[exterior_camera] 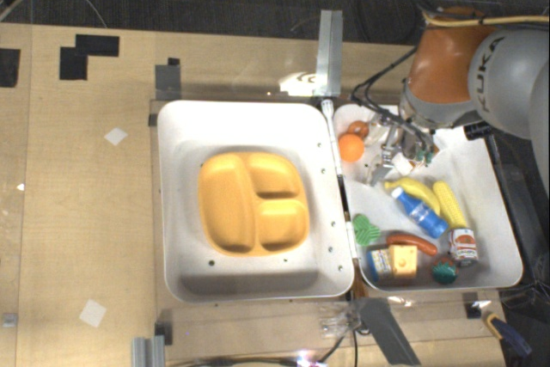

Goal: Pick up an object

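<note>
The right bin (503,211) holds several small objects: an orange ball (351,148), a banana (412,189), a corn cob (449,203), a blue bottle (420,213), a green toy (365,229), a hot dog (411,241), a cheese wedge (403,259), a small can (463,245) and a teal piece (443,273). My gripper (394,161) hangs over the bin's upper middle, just right of the orange ball and just above the banana's left end. Nothing shows between its fingers.
The left bin (180,185) holds a yellow divided tray (253,202). A metal post (329,54) stands at the back between the bins. The arm's orange band (447,64) and grey body overhang the right bin's back right corner.
</note>
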Controlling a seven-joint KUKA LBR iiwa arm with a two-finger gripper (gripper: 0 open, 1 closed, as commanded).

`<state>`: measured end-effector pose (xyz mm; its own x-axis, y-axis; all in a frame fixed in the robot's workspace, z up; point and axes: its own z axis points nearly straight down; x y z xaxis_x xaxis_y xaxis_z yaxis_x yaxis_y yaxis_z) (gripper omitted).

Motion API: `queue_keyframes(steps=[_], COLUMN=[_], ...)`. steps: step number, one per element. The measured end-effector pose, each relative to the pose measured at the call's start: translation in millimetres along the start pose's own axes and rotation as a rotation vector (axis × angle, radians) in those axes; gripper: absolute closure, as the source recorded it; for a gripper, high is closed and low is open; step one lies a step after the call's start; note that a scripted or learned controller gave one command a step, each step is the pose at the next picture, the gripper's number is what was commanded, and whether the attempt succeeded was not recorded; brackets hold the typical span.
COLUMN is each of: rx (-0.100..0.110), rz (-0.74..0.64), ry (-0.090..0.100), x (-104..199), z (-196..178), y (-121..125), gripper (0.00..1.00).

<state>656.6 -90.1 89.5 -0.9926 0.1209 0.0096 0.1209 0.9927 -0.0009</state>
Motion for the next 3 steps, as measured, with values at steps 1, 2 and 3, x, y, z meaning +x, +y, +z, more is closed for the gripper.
queue_keyframes(steps=[1, 2, 3], rx=[-0.001, 0.000, -0.001], rz=[-0.002, -0.003, -0.005], ry=[-0.034, -0.001, -0.037], x=[-7.2, -0.7, -7.7], z=[-16.5, -13.6, -29.0], y=[1.3, 1.0, 2.5], gripper=[1.00, 0.00, 1.00])
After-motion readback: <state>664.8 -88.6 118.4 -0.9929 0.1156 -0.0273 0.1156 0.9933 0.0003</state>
